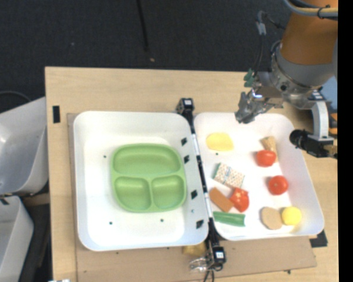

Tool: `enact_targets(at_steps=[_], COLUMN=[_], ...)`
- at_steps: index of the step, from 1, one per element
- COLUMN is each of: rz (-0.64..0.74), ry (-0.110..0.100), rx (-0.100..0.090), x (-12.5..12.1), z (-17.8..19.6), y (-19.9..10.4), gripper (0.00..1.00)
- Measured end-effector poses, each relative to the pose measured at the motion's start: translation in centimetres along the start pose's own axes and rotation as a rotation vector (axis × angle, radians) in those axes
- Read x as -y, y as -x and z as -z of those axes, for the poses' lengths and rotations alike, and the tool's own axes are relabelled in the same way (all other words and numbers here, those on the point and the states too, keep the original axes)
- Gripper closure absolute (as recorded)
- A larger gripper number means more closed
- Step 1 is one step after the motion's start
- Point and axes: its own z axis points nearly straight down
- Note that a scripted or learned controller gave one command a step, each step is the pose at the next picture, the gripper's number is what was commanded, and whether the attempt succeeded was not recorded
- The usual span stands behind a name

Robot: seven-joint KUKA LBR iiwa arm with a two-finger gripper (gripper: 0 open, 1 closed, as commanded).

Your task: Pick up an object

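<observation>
Wooden bench [59,90] on dark carpet, two white bins side by side on it.

Near edge of right bin [309,175]: green bean pod [229,218], tan biscuit-like piece [271,218], small yellow ball [291,215]. Just behind these: orange sausage-shaped piece [220,200] touching a red piece [240,199], a pale patterned packet [229,175] above them, and a red tomato [277,184] to the right. Further back: second red tomato [265,157] with a tan wedge [269,143] just behind it, and a yellow lump [219,141] apart to the left.

Left bin [85,175]: green divided plate [147,176], nothing on it.

Far side: gripper [247,111] hangs above the back rim of the right bin, near the yellow lump but apart from it. Whether it is spread or pressed together, cannot tell; too dark and small. Nothing visible between its tips.

Progress, as judged: nothing lifted yet. All pieces lie on the bin floor. Choosing a target, descent, grasp and lift all remain.
</observation>
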Motion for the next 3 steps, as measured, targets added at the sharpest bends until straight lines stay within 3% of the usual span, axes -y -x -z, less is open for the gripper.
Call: enact_targets(at_steps=[1,2,3], rz=[-0.006,0.004,0.010], ry=[-0.021,-0.015,-0.012], rx=[0.001,-0.003,-0.004], x=[1.2,7.1,7.5], z=[-6.9,-3.7,-0.6], y=[5.4,2.5,-6.2], gripper=[1.00,1.00,1.00])
